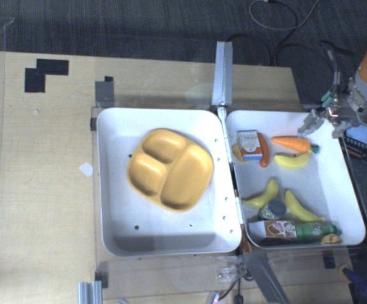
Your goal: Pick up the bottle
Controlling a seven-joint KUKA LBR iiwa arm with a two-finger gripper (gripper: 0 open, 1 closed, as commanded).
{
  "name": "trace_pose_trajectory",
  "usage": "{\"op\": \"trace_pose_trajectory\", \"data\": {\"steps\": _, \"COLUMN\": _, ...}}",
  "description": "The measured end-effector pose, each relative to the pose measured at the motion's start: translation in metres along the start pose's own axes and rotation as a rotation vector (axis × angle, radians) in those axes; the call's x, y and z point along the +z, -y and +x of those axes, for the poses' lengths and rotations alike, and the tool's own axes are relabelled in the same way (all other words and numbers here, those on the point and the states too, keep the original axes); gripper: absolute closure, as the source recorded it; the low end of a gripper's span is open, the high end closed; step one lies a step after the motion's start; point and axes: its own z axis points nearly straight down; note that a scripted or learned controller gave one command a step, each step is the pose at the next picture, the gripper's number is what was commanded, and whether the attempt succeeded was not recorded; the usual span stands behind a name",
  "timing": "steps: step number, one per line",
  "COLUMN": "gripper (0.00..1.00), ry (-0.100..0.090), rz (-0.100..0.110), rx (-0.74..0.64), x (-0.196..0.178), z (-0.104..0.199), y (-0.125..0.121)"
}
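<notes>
The divided plate lies in the left bin. The bottle lies in the right bin, at its front wall, before two bananas.

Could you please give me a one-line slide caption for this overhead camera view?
Gripper poised above right bin; green bottle lies along its near edge, untouched.

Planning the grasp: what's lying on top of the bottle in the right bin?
Nothing lies on the bottle; its label and green body show. Two bananas lie just behind it, close or touching. What is underneath it is covered.
</notes>
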Motion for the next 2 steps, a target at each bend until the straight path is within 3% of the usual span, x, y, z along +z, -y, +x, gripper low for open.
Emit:
{"op": "trace_pose_trajectory", "data": {"steps": 1, "gripper": 0.00, "ry": 0.001, "rz": 0.001, "rx": 0.299, "x": 0.082, "z": -0.033, "y": -0.027}}
{"op": "trace_pose_trajectory", "data": {"steps": 2, "gripper": 0.00, "ry": -0.001, "rz": 0.003, "rx": 0.469, "x": 0.122, "z": 0.040, "y": 0.055}}
